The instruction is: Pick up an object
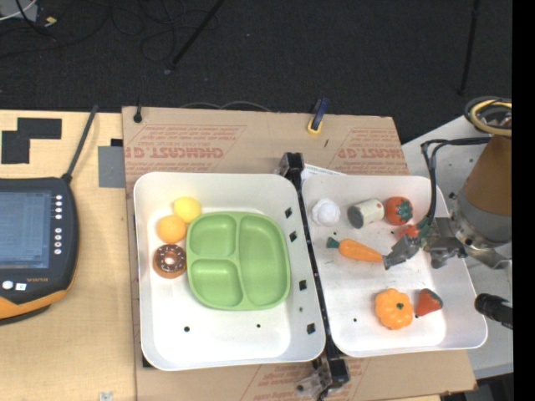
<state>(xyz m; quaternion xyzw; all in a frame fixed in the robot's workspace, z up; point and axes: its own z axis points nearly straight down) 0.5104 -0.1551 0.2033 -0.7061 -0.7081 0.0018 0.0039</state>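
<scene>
Teach pendant (33, 236) at left edge of table (100, 341), screen dark, orange underside showing. Black cable runs from pendant toward cardboard sheet (251, 144), which lies under both bins and carries reversed red print. Blue-and-yellow clamp (317, 117) on sheet's far edge. Grey square patch (109, 165) just left of sheet. Black blocky marks (29, 136) on table's far-left corner. Dark floor beyond, loose cables on it.
</scene>
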